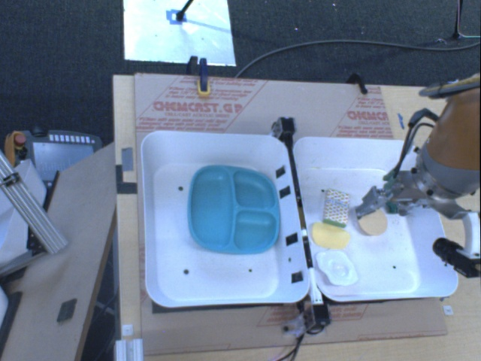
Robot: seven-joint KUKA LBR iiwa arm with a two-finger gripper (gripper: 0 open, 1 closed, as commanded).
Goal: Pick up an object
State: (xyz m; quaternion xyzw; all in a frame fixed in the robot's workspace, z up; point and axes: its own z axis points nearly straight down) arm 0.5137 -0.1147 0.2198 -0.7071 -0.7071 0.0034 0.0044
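Lying in the left bin [161,164] is a blue divided plate [233,207]; right bin [421,277] holds sponge [336,206], yellow piece [331,236], white piece [336,268]; tan disc [371,222] just beneath the gripper [373,203], grip unclear.

1. Light is bright and even, falling from above; the white bins [225,145] look clean, not blown out.
2. Shadows are soft and short, seen under the plate [233,207] and along the bin walls.
3. The metal sheet [179,21] at the far side shows pale glare.
4. The dark floor [60,43] looks grainy.
5. The arm [458,138] at right is slightly blurred; focus elsewhere is fair, detail coarse.
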